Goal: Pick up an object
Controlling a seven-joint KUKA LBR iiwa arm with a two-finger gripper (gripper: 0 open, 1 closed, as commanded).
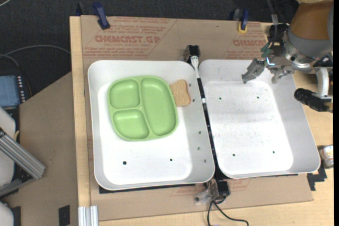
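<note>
Looked down on a counter (132, 34) covered by a brown board with red lettering along its far edge. Found two shallow white bins side by side on it, touching along a dark seam down the middle. Noted the left bin (106, 166) as the one with things in it and the right bin (254, 129) as showing only a bare, lightly scuffed floor with a few small dark dots.

Saw the arm (312, 13) come in from the right edge, orange band above the grey wrist, reaching over the far right corner of the right bin.

Found a green divided plate (142, 108) lying flat in the far half of the left bin, with three compartments: two smaller ones on the left and one long one on the right. Seemed nothing lay in any of them.

Found the gripper (263, 77) above the far edge of the right bin, its two grey fingers spread apart and pointing down, with nothing between them. Placed it well apart from the plate, across the seam.

Spotted a small tan rectangular piece (181, 92) against the plate's right rim in the left bin, near the seam, touching or slightly overlapped by the rim. Could not tell what it was made of.

Spotted two blue clamps (100, 16) on the board's far edge.
</note>
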